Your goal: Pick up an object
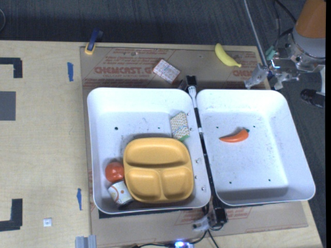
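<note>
An orange chili pepper with a green stem [234, 136] lies alone in the right bin [289, 185], a little above its middle. The left bin [98, 107] holds a yellow divided tray [156, 169], a red ball [114, 171], a small white and orange cup [120, 192] on its side, and a patterned packet [179, 125]. My gripper [269, 70] hangs at the upper right, above the far right corner of the right bin and well apart from the pepper. I see nothing held in it.
A yellow banana [226, 56] and a second patterned packet [166, 70] lie on the brown board behind the bins. A blue clamp [93, 41] sits at the board's far left corner. A thin rod [253, 25] slants down toward the gripper.
</note>
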Robot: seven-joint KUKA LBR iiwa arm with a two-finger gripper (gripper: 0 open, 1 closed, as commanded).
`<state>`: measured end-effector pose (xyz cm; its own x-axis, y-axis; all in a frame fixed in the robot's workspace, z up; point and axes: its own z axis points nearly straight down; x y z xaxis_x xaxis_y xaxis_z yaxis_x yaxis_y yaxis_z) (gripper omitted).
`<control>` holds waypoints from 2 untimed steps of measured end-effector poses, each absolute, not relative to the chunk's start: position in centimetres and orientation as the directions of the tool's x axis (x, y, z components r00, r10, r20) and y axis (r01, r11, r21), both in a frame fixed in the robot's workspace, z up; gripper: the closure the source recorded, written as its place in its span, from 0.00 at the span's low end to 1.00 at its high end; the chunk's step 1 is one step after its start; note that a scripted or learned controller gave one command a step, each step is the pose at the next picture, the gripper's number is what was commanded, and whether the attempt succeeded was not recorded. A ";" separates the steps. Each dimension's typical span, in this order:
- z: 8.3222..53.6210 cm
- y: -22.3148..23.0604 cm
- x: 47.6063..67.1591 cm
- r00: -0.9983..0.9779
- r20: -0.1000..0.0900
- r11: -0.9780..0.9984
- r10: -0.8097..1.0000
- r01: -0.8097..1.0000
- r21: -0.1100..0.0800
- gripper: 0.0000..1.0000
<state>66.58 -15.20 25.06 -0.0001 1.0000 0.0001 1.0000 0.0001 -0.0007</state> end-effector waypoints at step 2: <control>8.5 -12.2 59.9 0.001 0.000 -0.001 1.000 1.000 0.000 0.00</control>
